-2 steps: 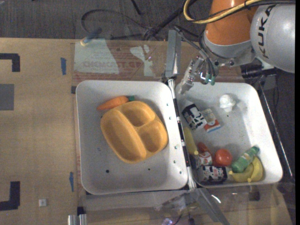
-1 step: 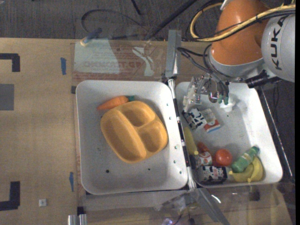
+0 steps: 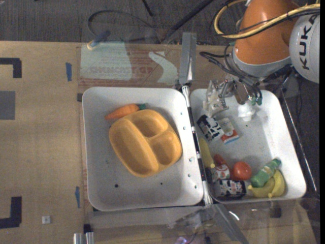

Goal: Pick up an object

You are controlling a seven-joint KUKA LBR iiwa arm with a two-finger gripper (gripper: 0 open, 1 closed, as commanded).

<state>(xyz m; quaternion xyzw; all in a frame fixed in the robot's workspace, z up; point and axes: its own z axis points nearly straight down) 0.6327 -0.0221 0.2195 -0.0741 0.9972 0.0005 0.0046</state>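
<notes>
Two shallow white plastic bins are sitting side by side; the left bin [image 3: 96, 187] is carrying a yellow three-compartment plate [image 3: 144, 142] with an orange toy carrot [image 3: 122, 111] touching its far edge. The right bin [image 3: 284, 131] is holding a small black-and-white carton [image 3: 212, 127], a red tomato [image 3: 242, 171] and a yellow banana [image 3: 273, 186]. The grey two-finger gripper [image 3: 219, 98] is hanging over the right bin's far left corner, just above the carton; I cannot tell its grip.

In the left bin [image 3: 96, 187] we see an orange divided plate [image 3: 144, 142] lying flat, with an orange carrot [image 3: 122, 111] touching its far edge. In the right bin [image 3: 284, 136] we find a black-and-white carton [image 3: 210, 127] beside a white-and-red packet [image 3: 229, 131], a red tomato [image 3: 242, 170], a green bottle [image 3: 266, 173] on a yellow banana [image 3: 274, 186], and a cow-print carton [image 3: 231, 188] at the near wall.
</notes>
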